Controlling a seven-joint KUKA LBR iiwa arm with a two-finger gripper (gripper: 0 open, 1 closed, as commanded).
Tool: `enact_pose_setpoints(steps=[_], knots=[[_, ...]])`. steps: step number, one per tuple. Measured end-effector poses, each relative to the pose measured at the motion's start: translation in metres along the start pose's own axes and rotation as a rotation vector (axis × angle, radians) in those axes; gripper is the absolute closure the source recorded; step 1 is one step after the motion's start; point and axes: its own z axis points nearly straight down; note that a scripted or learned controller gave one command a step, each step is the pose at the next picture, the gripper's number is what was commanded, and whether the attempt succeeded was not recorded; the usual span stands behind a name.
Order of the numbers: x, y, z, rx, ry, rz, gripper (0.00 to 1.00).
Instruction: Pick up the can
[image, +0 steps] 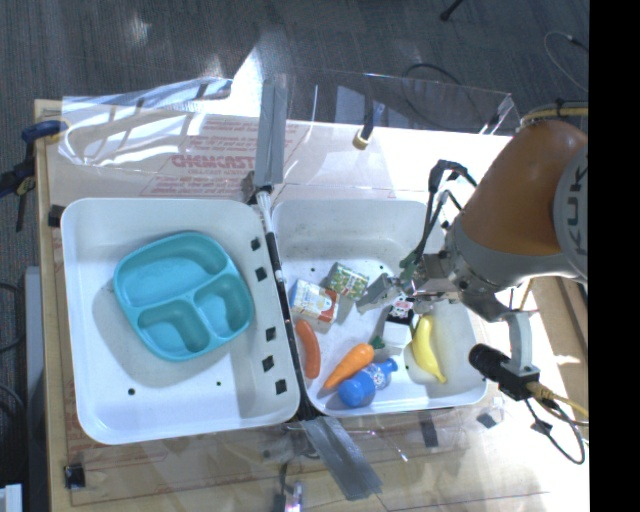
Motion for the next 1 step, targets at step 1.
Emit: enact_pose_setpoints(steps=[1], knots=[[-0.0280,-0.0006,0.1607,-0.007,0.000,-0.178,0.00]])
